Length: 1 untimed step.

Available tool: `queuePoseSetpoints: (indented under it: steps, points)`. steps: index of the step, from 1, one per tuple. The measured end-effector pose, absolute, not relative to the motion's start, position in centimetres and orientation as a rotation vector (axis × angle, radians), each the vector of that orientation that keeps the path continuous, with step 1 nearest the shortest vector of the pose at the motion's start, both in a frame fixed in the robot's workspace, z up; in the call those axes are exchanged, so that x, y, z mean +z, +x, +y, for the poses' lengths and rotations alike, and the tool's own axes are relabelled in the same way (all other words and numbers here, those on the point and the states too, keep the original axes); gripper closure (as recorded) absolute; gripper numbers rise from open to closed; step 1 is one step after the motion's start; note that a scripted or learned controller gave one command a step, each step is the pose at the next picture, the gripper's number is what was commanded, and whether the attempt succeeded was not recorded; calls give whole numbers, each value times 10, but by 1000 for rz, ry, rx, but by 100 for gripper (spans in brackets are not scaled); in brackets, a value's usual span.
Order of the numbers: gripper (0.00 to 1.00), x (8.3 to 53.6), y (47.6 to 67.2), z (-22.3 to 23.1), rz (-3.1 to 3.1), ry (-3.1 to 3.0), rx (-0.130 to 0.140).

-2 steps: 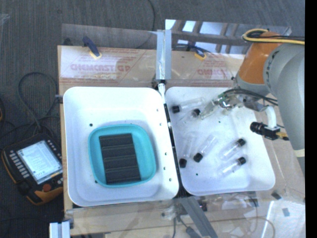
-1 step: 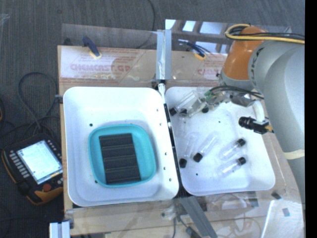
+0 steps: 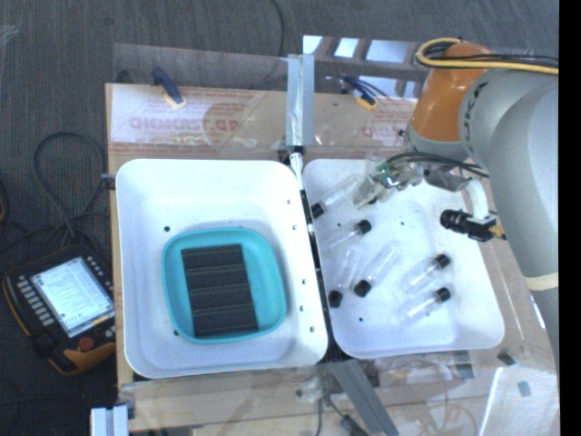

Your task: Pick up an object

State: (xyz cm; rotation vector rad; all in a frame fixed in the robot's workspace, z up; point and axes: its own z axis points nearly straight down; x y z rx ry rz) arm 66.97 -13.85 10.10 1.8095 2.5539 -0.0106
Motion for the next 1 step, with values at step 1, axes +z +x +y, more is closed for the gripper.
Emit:
queuePoseSetpoints:
  steps: [1]
  points:
    - [100,194,669,-62,2531,1858,0]
